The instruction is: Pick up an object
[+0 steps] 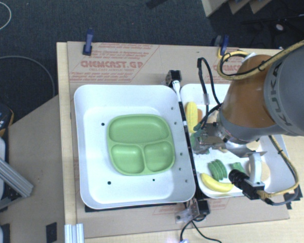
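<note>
Right now the end effector (205, 138) hangs low over the right bin (276, 184) by its left wall — can't tell its opening or any hold. Nearest target — yellow banana (215, 184), just below-right of it, long axis running left-right, beside a green piece (218, 168).

The robot arm (273, 97) is big and round, grey with a wide orange band, has black letters on its grey part, and black and yellow cables run along it.
</note>
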